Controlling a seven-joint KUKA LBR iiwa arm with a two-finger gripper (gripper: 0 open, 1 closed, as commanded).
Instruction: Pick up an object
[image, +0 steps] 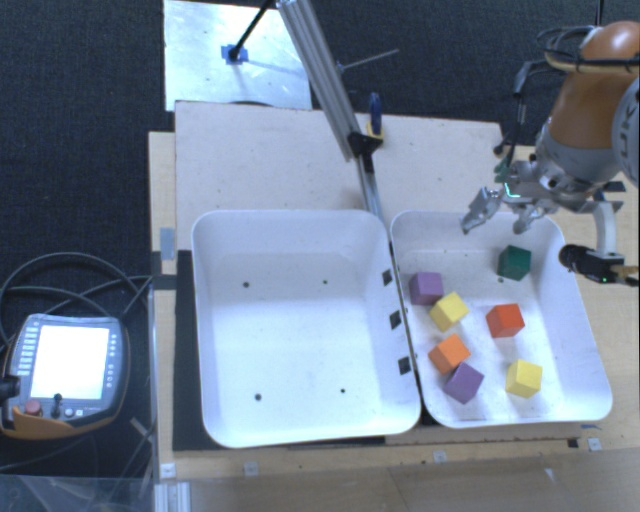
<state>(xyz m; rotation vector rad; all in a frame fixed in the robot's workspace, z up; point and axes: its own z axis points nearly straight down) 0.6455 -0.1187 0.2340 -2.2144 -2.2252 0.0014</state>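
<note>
The gripper is hanging over the upper edge of the right bin, in the upper right of the frame, and whether it is released or clenched cannot be told from this slant; nothing is showing between its tips. The green block is sitting just below it and slightly to the right, apart from it. Lower in the same bin, a purple block is lying near the left wall, with a yellow block just beside it. A red block is resting toward the right, an orange block is touching a second purple block, and a second yellow block is sitting at the lower right. The left bin is lying beside it. A tilted metal pole is crossing the upper middle, and a handheld control pad is lying at the lower left.
</note>
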